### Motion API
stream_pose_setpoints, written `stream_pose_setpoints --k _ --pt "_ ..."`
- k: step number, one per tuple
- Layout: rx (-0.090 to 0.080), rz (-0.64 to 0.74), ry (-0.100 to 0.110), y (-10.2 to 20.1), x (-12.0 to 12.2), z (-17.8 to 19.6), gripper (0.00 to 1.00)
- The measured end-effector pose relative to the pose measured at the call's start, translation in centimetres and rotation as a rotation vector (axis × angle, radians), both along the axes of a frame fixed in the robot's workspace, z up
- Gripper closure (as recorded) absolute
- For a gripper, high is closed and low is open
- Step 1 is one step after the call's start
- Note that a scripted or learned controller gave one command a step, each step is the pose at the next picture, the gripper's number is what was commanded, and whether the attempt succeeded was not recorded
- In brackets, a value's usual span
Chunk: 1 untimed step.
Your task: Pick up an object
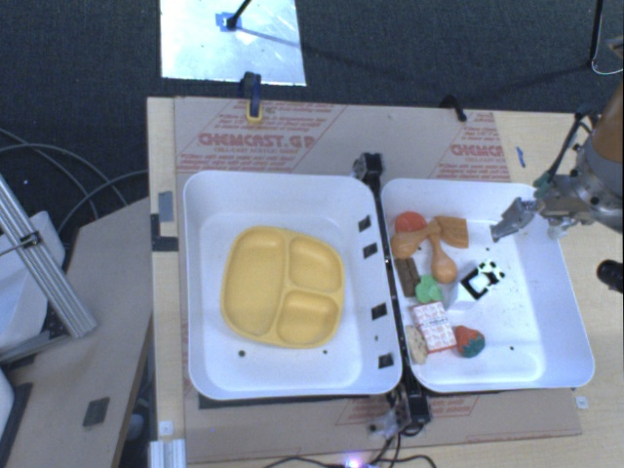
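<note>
The right bin holds several small objects along its left half. Among them are a red-orange piece, a tan wooden spoon-like piece, a brown bar, a green lump and a black-and-white square frame. Nearer the front lie a pink-and-white packet, a cracker and a red-and-teal toy. My gripper hangs over the bin's far right part, to the right of the tan piece and apart from every object. I see nothing in it.
The left bin carries a yellow compartment plate. A black divider with clips runs between the bins. Bare white floor lies in the right half of the right bin. A metal sheet lies beyond the bench.
</note>
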<state>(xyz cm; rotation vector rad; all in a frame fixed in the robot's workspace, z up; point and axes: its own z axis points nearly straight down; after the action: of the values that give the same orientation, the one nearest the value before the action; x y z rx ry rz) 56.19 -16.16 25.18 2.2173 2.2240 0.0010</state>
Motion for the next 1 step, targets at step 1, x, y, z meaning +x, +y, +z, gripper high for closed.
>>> stream_pose_setpoints --k 1 --pt "-0.004 0.003 -0.019 -3.29 -3.92 -14.61 0.00"
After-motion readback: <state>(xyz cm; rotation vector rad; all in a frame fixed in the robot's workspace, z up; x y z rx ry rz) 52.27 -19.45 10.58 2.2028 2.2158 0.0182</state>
